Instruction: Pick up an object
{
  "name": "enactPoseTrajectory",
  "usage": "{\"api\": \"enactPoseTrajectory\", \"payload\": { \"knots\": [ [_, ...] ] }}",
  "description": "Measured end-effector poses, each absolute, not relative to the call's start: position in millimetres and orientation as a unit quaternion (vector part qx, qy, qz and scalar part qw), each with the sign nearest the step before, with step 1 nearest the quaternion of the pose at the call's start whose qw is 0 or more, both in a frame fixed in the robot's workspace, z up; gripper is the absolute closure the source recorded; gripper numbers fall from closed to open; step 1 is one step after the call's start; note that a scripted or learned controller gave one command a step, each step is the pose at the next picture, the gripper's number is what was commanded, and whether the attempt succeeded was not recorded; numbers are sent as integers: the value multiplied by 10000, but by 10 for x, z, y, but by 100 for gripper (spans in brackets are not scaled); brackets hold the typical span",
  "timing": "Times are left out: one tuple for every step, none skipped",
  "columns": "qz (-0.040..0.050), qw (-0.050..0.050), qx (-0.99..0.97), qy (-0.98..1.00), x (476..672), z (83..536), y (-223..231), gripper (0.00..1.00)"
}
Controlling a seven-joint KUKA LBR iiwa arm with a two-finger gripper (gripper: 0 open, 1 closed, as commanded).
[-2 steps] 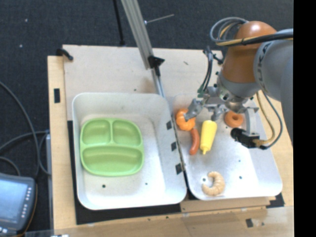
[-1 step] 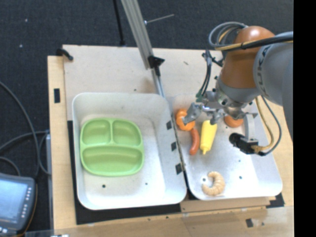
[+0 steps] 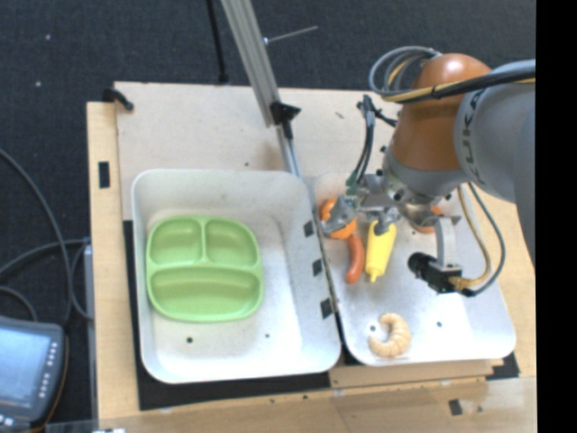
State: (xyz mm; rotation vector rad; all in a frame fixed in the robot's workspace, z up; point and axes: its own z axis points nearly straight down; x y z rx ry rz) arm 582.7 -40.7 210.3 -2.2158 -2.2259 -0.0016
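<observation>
Arm over right bin (image 3: pixel 469 332), gripper (image 3: pixel 389 213) low near the bin's upper-left corner. Cannot tell the jaws' state; wrist body hides them.

Corn (image 3: pixel 379 251), yellow, lies just below the gripper, its top end touching or tucked under it; cannot say which. Long axis runs up-down, slightly tilted.

Hotdog (image 3: pixel 355 260) just left of the corn, parallel, nearly touching it. Orange piece (image 3: pixel 335 219) above the hotdog, hard against the bin's left wall.

Croissant (image 3: pixel 390 335) well below the corn, alone on bare floor.

Judgement: the corn is nearest; crowding on its left, free room to its right and below. Left bin holds a green tray (image 3: pixel 204 267).
</observation>
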Motion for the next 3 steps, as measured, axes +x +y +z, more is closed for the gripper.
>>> {"api": "enactPoseTrajectory", "payload": {
  "knots": [
    [-6, 2, -7055, -7087, 5649, 2239, -254, 0],
    [-5, 1, -7071, -7071, 5418, 2405, -241, 0],
    [-2, 5, -7059, -7083, 5344, 2382, -129, 0]
  ]
}}
